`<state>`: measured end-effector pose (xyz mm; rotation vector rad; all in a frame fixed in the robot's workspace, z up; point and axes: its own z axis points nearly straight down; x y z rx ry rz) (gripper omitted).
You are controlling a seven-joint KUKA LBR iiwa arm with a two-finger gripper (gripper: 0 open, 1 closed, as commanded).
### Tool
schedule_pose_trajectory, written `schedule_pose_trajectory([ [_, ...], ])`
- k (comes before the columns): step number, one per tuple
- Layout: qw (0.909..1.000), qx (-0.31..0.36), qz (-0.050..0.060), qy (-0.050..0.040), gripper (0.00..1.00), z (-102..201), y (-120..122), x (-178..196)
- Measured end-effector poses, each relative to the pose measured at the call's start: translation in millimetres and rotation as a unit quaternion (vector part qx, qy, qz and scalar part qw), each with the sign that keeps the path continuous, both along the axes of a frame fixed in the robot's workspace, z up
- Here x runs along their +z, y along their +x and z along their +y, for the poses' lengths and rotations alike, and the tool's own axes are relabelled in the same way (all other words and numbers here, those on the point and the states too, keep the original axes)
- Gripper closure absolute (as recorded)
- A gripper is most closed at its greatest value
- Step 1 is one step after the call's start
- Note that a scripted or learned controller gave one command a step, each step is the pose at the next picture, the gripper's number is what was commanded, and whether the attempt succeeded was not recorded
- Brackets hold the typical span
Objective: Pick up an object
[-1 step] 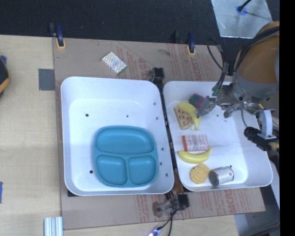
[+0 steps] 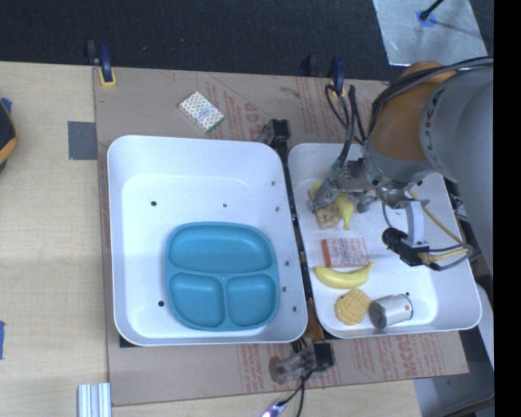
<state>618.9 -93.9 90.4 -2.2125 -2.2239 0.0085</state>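
Camera view: gripper [image 2: 337,191] sits low in the right bin [image 2: 447,307], at its far-left part, over a small yellow-brown item [image 2: 328,213]. I cannot tell its state. I judge the grasp attempt is in hand; next I need a straight lift. The bin wall is close on the left; the packet [image 2: 345,251], banana [image 2: 343,275], cracker [image 2: 352,306] and can [image 2: 391,311] lie nearer the camera, apart.
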Motion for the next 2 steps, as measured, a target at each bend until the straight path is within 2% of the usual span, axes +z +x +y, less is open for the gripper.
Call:
schedule_pose_trajectory([
  [1,1.0,0.001,0.0,-0.0006,1.0,-1,1,12],
  [2,1.0,0.0,-0.003,0.0006,1.0,47,-32,110],
])
